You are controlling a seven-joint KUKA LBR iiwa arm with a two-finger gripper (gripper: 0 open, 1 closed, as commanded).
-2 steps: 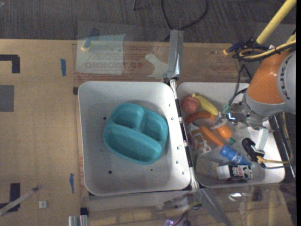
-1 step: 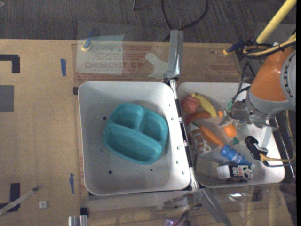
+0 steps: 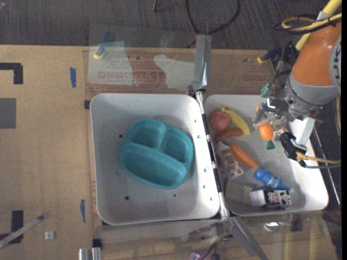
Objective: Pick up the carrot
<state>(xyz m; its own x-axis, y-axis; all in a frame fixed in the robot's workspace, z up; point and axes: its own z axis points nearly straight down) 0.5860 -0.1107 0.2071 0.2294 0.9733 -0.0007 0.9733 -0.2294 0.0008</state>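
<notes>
- Orange ball-like piece sits right at the tips of the claw, over the right bin's upper part; whether it is pinched between the fingers or just below them, I cannot tell, and the claw's state cannot be read at this size.
- Arm: grey with orange band, comes in from the right edge, wrist hanging above the right bin.
- Carrot: lies flat on the right bin's floor, left of centre, long axis slanting from upper left to lower right. It is below and left of the claw, apart from it, not touched.
- Just above the carrot: a reddish sausage-shaped piece, a red round fruit and a banana, bunched near the bin's left wall.
- Left of the carrot, close beside it: small white-and-red carton.
- Past the carrot's lower end: blue bottle, then a black-and-white carton near the front wall.
- Left bin: holds a teal divided tray, roughly centred, lying flat.
- Both bins rest side by side on a cardboard-covered bench.
</notes>
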